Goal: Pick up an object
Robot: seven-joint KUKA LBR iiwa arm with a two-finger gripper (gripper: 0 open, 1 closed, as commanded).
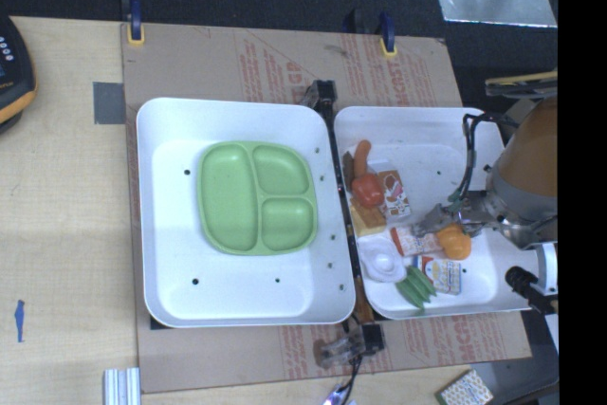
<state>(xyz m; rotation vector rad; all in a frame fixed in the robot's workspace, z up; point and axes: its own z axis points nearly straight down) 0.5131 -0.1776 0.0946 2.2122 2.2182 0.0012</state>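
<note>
two shallow white bins sit side by side on a brown cardboard sheet [285,62] in the middle of the frame. the left bin [171,280] holds a pale green divided plate [256,197], lying flat near its centre. the right bin [417,128] holds a cluster of small things along its left and lower part: a red tomato-like toy [368,191] toward the upper left of the bin, a brown stick-shaped piece [360,156] just above it, a small printed packet [394,194] beside the tomato, a white round cup [381,263] lower down, a green pod-like toy [415,287] near the bin's lower edge, and another printed packet [444,276] to its right.

the grey arm [526,175] comes in from the right edge of the frame. its claw [441,223] is low in the right bin, just beside an orange ball [455,244], which lies right of the bin's centre. whether the claw is released or clenched cannot be told, nor whether it touches the ball.
</note>
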